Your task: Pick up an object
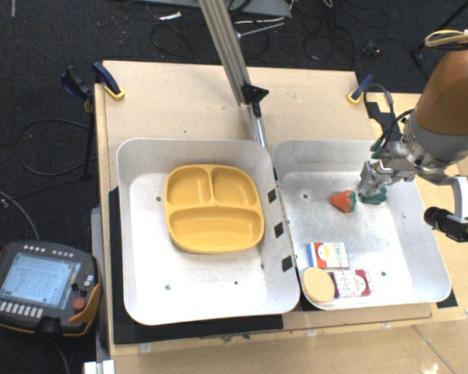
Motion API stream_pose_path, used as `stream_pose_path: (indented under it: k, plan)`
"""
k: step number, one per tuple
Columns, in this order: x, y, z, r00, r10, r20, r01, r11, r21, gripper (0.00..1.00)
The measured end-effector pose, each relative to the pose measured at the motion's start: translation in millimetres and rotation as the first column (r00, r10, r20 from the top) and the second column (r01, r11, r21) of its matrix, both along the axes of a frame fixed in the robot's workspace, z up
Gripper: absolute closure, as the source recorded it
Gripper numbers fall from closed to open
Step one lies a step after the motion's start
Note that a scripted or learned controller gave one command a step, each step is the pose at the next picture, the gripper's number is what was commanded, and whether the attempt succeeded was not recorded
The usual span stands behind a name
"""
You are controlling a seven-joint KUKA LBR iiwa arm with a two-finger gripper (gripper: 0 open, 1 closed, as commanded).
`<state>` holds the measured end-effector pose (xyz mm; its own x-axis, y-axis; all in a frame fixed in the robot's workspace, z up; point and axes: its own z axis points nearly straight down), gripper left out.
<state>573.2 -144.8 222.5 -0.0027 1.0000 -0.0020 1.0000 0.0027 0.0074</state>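
In the right bin a small red-orange toy with a green top lies near the middle. My gripper hangs just to its right, low over the bin floor, with a teal piece at its tip. Near the bin's front edge lie a white and red carton, a red and white packet and a round tan disc. The left bin holds a yellow divided plate.
The grey arm with its orange band comes in from the right over the right bin's far corner. A slanted metal pole crosses the back of the bench. A teach pendant lies off the bench at the lower left.
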Motion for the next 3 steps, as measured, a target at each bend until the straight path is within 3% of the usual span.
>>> stream_pose_path:
  k: [1, 3]
  plan:
    - [1, 0, 27, 1.0, 0.0, -0.003, 0.0, 1.0, 0.0, 1.0]
    - [-1, 117, 12, 1.0, 0.006, -0.008, -0.006, 1.0, 0.004, 1.0]
